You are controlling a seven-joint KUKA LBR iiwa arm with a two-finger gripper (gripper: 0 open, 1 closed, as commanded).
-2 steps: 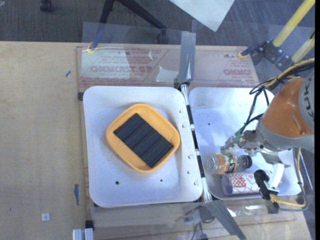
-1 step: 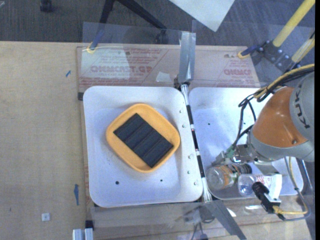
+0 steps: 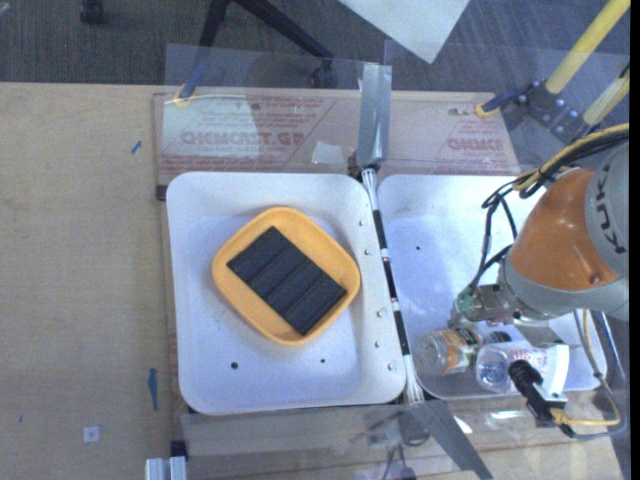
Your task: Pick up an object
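We look down on a wooden bench bearing two shallow white bins side by side; the left bin holds a yellow-orange square dish, turned corner-on like a diamond, and on that dish lies a dark ribbed slab, tilted the same way; nothing else lies in that bin that we can make out. The right bin is bare over its far half; at its near edge we see a clutter of small things under the arm: a clear rounded piece with a brownish middle, and just beside it to the right a clear plastic bottle lying on its side, bearing a white label. A grey strip stands up behind the seam between the two bins; behind the bins lies a clear sheet with red lettering; a chair base stands on the dark floor beyond the bench, and yellow poles slant at the upper right.

The arm reaches in from the right, its orange band bulking over the right bin's near right part, black cables looping beside it; the wrist bends down towards the near edge, and the gripper sits low over the clear pieces. Whether it stands open, closed or clamped on anything we cannot tell; the wrist hides that.
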